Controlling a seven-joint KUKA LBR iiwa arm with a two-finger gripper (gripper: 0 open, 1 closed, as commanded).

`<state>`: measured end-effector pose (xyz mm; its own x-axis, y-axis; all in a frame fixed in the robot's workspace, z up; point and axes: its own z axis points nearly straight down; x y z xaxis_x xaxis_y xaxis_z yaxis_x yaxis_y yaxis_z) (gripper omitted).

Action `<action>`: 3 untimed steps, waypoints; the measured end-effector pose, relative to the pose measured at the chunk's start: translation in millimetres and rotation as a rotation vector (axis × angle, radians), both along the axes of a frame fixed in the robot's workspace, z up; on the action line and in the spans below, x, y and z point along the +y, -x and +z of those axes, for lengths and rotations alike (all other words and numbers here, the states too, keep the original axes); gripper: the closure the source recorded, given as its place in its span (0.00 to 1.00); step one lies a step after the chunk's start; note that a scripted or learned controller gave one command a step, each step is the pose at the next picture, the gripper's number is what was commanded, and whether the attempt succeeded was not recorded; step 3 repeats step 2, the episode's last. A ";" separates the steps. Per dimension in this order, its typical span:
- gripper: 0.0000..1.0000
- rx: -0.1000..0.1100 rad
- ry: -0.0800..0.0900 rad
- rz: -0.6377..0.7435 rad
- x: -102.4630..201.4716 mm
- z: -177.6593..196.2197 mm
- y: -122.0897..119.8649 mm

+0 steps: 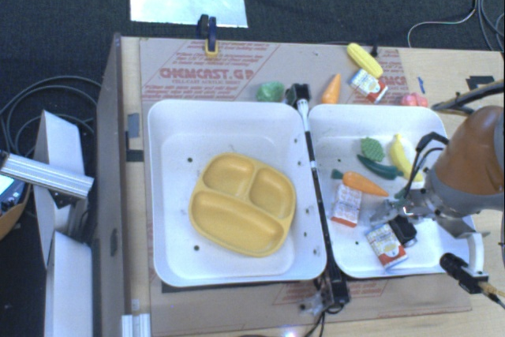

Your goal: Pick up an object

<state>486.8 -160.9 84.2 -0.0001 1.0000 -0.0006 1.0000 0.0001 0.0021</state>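
Observation:
The right bin (pixel 347 122) holds several small objects: a green leafy piece (pixel 372 148), a yellow banana-like piece (pixel 401 154), a dark green cucumber (pixel 377 166), an orange carrot (pixel 364 184), a white packet (pixel 346 205) and a small red-and-white box (pixel 387 243). My gripper (pixel 399 219) is low in this bin, at its front right. It sits just above the small box and to the right of the white packet. The grey arm with its orange band (pixel 473 150) comes in from the right.
The left bin (pixel 170 170) holds a yellow divided plate (pixel 243 203). Behind the bins on the cardboard lie a yellow corn (pixel 364 59), a carrot (pixel 331 88), a red-and-white packet (pixel 368 84), a green piece (pixel 271 92) and a pink piece (pixel 412 99).

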 end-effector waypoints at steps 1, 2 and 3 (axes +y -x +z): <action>1.00 -0.004 -0.001 0.001 0.7 11.3 -1.7; 1.00 -0.013 0.000 0.011 57.2 135.7 -18.7; 1.00 -0.013 0.000 0.011 57.2 135.7 -18.7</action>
